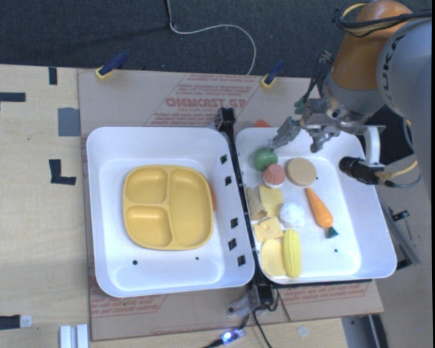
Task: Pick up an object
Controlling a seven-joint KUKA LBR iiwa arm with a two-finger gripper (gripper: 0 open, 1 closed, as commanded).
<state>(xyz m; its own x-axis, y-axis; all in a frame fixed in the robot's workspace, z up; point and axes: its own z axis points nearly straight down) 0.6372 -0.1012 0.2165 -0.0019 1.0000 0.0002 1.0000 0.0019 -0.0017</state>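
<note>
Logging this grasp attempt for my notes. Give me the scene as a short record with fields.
left bin: holds a yellow divided plate
right bin: toy food, including carrot, corn cob, green ball, tan disc
gripper: above the right bin's far end, fingers apart, nothing between them
grasp: not yet made

Yellow divided plate [167, 206] in white left bin [101, 194]. Right bin [362, 245]: orange carrot [319, 207], yellow corn [292, 252], green ball [265, 158], tan disc [301, 171].
</note>
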